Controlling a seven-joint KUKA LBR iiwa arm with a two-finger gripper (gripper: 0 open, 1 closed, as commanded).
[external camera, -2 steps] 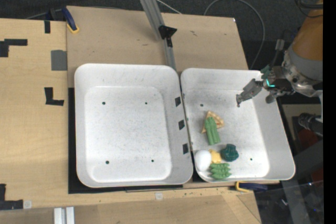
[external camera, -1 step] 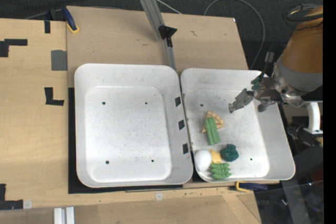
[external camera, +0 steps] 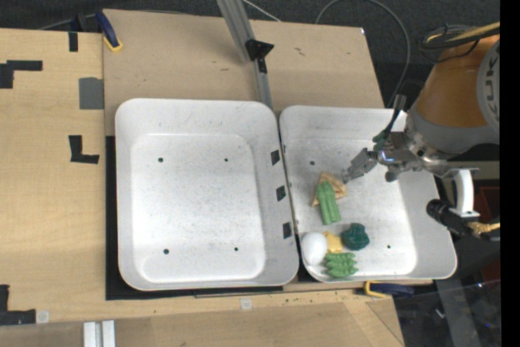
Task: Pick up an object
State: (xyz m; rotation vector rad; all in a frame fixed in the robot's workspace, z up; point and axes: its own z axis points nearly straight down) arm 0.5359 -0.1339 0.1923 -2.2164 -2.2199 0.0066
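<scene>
The right bin (external camera: 325, 130) holds a small cluster of objects. A long green ridged piece (external camera: 328, 203) lies near the bin's middle, with a tan scrap (external camera: 332, 183) at its upper end. Lower down sit a dark teal lump (external camera: 355, 237), a white egg-shaped ball (external camera: 314, 246), a small yellow piece (external camera: 333, 240) and a bright green knobbly object (external camera: 341, 264). My gripper (external camera: 358, 166) hangs over the right bin, up and to the right of the long green piece, pointing down-left. Nothing shows between its fingertips.
The left bin (external camera: 199, 191) lies beside the right one on the wooden bench. A grey metal pole (external camera: 231, 0) slants down from the top to the gap between the bins. The arm's orange band (external camera: 455, 89) fills the right side.
</scene>
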